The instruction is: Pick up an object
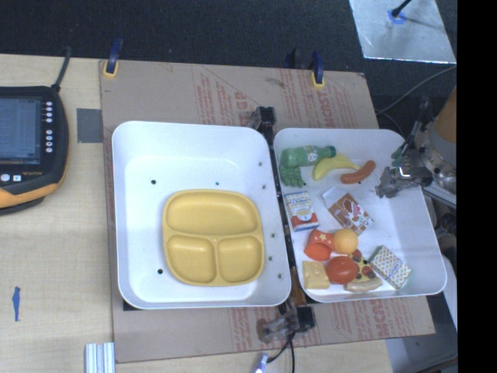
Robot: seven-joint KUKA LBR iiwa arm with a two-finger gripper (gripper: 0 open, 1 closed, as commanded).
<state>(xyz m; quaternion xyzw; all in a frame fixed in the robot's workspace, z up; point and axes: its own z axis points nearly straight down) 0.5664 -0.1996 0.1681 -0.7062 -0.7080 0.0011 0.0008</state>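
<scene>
Two shallow white plastic bins sit side by side on a sheet of brown cardboard laid over the pale wood surface (pixel 54 270); the left bin (pixel 140 162) holds one smooth yellow tray (pixel 212 236) with three rounded compartments, and the right bin (pixel 419 239) holds the small toy foods. Counted there: one green leafy piece (pixel 293 164), one curved yellow banana (pixel 334 165), one reddish sausage (pixel 358 173), one small carton (pixel 300 210), one flat red packet (pixel 350 212), one orange ball (pixel 345 241), one round red tomato (pixel 341 269), one pale cheese block (pixel 314 274) and one patterned box (pixel 390 266) — the pile at the lower middle of that bin overlaps, so a few pieces there are hard to tell apart. The metal hand (pixel 394 179) hangs over the bin's upper right, just right of the sausage and apart from it; its arm is cut off at the frame's right; nothing shows between its fingers, and whether they are spread or closed cannot be made out. A black and orange pendant (pixel 29 146) lies at the left edge, partly cut off.
</scene>
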